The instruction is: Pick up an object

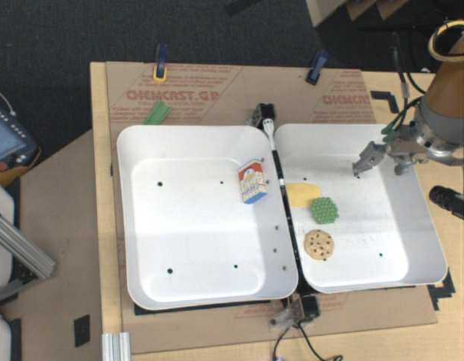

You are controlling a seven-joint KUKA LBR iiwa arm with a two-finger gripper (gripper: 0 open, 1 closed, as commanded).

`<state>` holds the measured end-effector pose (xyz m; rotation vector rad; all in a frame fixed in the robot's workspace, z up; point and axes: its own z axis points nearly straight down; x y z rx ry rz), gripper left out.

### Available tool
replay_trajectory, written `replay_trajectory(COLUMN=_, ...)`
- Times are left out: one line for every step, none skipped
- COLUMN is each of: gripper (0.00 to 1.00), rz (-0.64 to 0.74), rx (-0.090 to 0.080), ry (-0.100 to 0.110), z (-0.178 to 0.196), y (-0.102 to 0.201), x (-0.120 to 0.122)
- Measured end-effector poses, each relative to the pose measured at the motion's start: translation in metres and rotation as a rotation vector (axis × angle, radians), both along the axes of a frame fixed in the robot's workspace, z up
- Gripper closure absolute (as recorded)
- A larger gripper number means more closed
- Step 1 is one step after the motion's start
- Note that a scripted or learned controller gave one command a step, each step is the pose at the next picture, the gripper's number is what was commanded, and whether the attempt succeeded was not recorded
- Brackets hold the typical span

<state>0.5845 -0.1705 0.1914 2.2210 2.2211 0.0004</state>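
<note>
Camera view: grey two-finger gripper (382, 159) hanging over the back of the right-hand shallow white plastic bin (412, 224), nothing pinched in it as far as I can see.

Can't honestly tell how the gripper is set, it's too small and side-on. Working outward from it: the three candidates all sit toward the front-left of it, well apart from it, bunched near that bin's left wall. Closest is the yellow wedge-shaped piece (301, 194), long axis running roughly left-right. Just in front of the wedge and nearly touching it is the green knobbly ball (324, 210), and in front of that the round tan speckled cookie (318, 244). So my guess is the move goes left and toward the front. Bin floor looks flat with open room around the cluster. The small red, white and blue carton (252, 181) stands further left, in the other white bin (194, 216).
</note>
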Motion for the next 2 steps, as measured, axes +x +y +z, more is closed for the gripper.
replay_trajectory(gripper=1.00, rz=0.001, rx=-0.001, ry=-0.004, z=0.011, y=0.000, x=0.001)
replay_trajectory(gripper=1.00, rz=0.013, rx=0.004, ry=-0.007, z=0.071, y=0.119, x=-0.010)
